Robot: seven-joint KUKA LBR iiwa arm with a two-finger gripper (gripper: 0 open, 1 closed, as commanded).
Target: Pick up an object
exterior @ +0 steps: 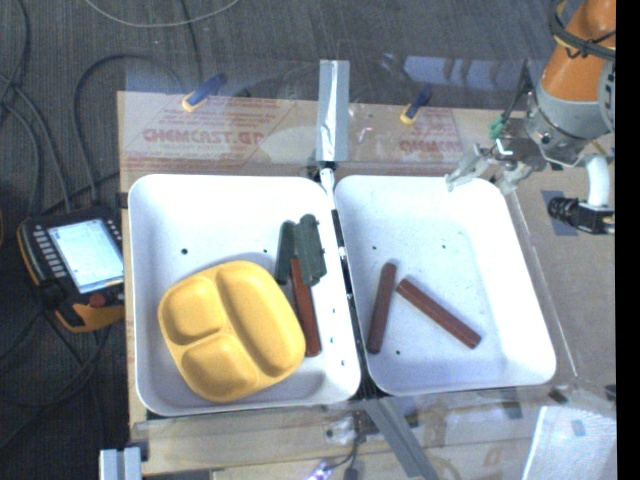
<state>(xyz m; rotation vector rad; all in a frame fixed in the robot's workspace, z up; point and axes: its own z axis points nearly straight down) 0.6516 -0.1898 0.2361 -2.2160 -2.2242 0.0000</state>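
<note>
At the upper right of the frame the gripper (pixel 478 171) hovers over the top right corner of the right bin (pixel 520 368), its jaws spread apart and holding nothing. That bin holds two brown sticks (pixel 381 307) (pixel 439 313), lying low and left of the jaws, well apart from them. The left bin (pixel 160 203) holds a yellow divided tray (pixel 231 329), a dark green tool (pixel 307 248) and another brown stick (pixel 306 320).

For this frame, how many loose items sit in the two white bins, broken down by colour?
Yellow: 1, the yellow divided plastic tray in the left bin
Dark green: 2, the dark green flat pieces by the left bin's right wall
Brown: 3, one brown stick in the left bin, two brown sticks in the right bin
Total: 6
</note>
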